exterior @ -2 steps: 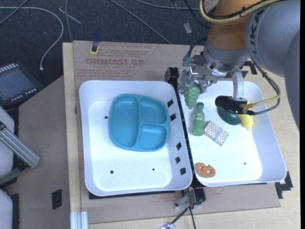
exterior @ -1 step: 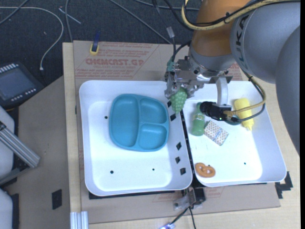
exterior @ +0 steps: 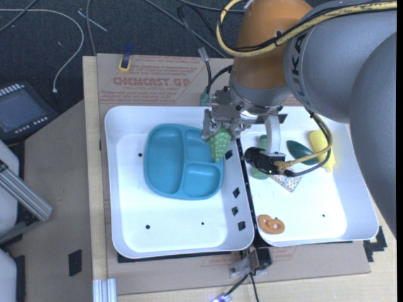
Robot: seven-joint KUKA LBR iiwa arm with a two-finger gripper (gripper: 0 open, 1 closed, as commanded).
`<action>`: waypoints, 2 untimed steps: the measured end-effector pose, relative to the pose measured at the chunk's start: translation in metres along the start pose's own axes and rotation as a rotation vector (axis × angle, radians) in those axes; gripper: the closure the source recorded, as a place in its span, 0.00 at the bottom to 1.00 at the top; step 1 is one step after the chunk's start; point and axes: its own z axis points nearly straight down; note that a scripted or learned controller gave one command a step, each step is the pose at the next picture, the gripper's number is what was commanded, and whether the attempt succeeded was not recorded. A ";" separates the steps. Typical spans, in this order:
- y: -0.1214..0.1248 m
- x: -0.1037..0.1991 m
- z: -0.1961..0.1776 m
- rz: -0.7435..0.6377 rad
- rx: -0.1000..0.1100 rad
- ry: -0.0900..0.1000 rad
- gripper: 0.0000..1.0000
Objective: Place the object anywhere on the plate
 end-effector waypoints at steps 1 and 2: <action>-0.015 0.051 0.020 0.000 0.001 0.000 1.00; -0.013 0.048 0.019 0.004 -0.002 -0.001 0.00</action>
